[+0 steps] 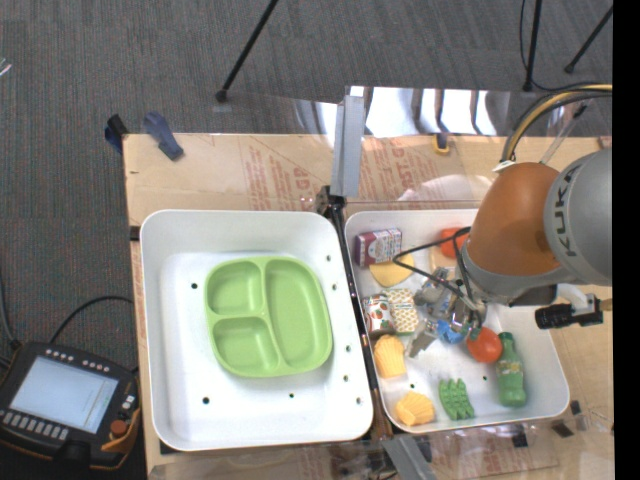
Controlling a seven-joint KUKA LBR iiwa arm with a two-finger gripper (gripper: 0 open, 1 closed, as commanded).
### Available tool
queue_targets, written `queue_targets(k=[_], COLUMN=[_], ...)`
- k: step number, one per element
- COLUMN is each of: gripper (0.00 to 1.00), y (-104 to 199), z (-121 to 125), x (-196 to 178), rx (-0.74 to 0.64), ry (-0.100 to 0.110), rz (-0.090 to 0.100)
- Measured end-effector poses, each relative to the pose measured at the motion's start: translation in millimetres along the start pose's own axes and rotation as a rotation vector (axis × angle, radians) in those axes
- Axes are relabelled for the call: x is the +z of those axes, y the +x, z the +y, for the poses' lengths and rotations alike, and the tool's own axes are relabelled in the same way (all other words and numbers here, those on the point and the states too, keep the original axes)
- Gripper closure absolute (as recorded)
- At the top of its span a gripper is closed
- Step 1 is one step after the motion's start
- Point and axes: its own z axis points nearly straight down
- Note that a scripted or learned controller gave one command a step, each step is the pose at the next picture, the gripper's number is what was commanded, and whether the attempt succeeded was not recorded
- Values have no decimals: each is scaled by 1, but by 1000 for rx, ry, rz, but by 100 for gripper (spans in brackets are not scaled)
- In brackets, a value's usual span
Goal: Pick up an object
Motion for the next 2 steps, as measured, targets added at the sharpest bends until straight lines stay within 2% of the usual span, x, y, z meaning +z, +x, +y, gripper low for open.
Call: queue_targets(k=[1, 2], gripper=[100, 0], y=[-1, 0], z=[1, 2], x=[-10, -10], rx=[-5, -6], ry=[0, 0], rz=[-2, -1])
